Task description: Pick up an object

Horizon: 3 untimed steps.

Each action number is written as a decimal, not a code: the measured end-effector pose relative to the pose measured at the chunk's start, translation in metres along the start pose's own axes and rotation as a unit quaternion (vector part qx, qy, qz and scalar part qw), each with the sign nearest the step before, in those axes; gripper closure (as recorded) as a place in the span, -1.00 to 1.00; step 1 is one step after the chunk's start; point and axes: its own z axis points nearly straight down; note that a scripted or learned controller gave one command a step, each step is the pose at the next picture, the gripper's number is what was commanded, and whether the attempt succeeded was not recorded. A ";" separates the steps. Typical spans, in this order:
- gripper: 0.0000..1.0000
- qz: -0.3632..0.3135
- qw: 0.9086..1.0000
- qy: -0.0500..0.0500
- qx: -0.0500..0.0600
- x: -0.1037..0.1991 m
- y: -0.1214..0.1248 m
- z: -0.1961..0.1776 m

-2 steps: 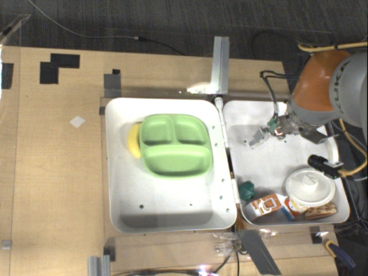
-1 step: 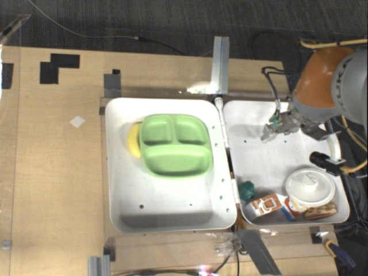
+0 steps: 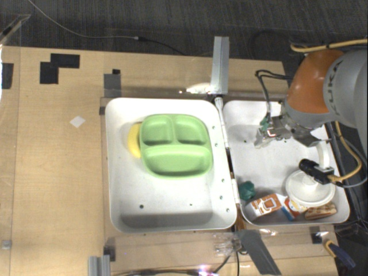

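Gripper [image 3: 269, 132] at 12 o'clock of right bin [image 3: 253, 114], finger gap can't tell; items [image 3: 270, 204] clustered at 6, likely pick targets.

the grey arm [image 3: 345, 91] reaches in from the right of the camera view, bent low over the bench; its orange band [image 3: 310, 85] sits above the wrist, facing left; dark cables loop along the wrist; the gripper [image 3: 265, 135] points left and downward at the arm's end, too small and blurred to read
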 end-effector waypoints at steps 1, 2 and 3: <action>1.00 -0.017 1.000 -0.001 -0.002 -0.042 0.044 -0.029; -1.00 -0.017 1.000 -0.001 -0.001 -0.041 0.044 -0.029; -1.00 -0.012 1.000 -0.001 0.000 -0.051 0.063 0.034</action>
